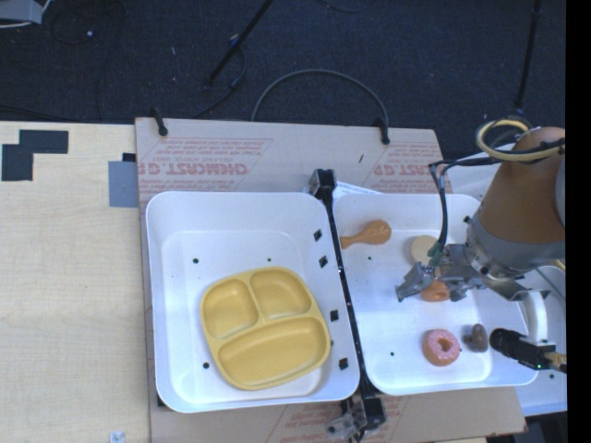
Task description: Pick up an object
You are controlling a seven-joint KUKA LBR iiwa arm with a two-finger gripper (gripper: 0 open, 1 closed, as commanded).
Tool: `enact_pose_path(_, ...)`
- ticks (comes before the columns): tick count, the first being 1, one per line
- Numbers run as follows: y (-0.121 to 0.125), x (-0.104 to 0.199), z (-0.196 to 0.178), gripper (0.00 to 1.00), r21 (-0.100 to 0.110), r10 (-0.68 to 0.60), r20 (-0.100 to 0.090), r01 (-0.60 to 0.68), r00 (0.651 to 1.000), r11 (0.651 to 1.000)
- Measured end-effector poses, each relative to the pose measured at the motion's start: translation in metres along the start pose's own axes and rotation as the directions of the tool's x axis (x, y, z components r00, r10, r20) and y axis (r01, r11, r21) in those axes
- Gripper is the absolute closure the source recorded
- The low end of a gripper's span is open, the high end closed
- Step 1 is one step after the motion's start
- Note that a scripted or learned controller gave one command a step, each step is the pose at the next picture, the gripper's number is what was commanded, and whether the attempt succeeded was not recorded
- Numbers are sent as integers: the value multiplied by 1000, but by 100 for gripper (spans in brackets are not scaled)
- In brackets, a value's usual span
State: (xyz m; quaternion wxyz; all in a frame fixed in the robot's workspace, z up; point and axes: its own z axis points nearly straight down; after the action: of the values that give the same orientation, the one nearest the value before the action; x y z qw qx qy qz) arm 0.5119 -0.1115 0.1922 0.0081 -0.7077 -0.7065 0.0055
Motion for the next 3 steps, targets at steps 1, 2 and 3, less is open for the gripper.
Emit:
enact_pose_path(1,2,0,-5,0,-11,-2,2,2,1000,1000)
enact_pose_path(2,5,0,61,0,-5,-2,0,2,1000,1000)
enact_pose_path(3,6,0,108,0,-12,-2,2,2,1000,1000)
